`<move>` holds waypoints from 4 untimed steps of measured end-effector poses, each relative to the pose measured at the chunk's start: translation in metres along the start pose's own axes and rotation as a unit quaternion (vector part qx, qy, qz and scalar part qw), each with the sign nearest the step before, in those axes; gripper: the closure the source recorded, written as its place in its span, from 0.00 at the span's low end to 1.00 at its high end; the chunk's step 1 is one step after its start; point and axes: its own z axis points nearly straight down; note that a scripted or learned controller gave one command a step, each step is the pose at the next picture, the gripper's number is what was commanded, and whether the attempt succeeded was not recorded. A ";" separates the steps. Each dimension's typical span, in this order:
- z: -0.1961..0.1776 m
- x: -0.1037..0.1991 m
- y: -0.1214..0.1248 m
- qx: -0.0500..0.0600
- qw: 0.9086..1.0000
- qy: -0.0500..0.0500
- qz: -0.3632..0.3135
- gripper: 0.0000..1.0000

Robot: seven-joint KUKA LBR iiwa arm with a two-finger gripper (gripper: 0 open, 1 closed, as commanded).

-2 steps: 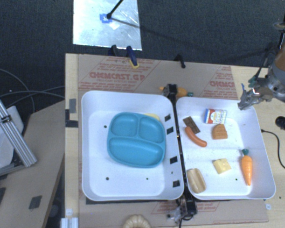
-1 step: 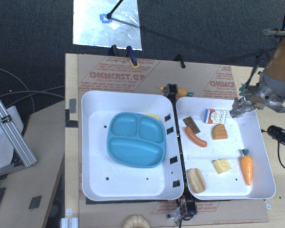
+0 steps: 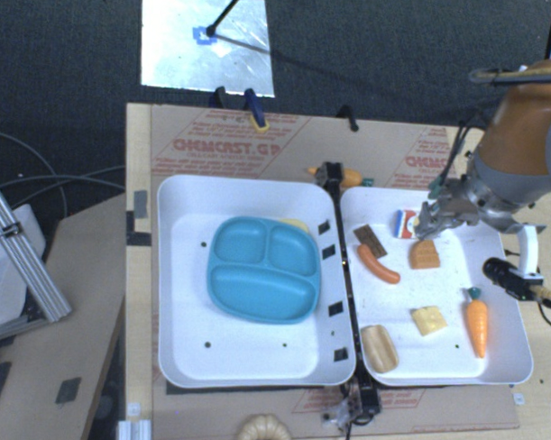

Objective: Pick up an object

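My gripper (image 3: 430, 225) hangs over the far part of the right bin (image 3: 514, 363), just above the brown bread piece (image 3: 425, 255) and beside the small red, white and blue carton (image 3: 403, 223); I cannot tell its state from here. Nearer lie a sausage (image 3: 379, 264), a chocolate bar (image 3: 369, 238), a cheese cube (image 3: 428, 320), a carrot (image 3: 477, 326) and a bread roll (image 3: 379, 346). The left bin (image 3: 176, 346) holds a blue divided plate (image 3: 263, 269).
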 end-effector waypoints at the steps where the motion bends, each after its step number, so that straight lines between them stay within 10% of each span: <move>1: 0.010 0.038 -0.030 0.001 1.000 0.000 0.001 1.00; 4: 0.014 0.097 -0.071 0.001 1.000 -0.001 0.004 1.00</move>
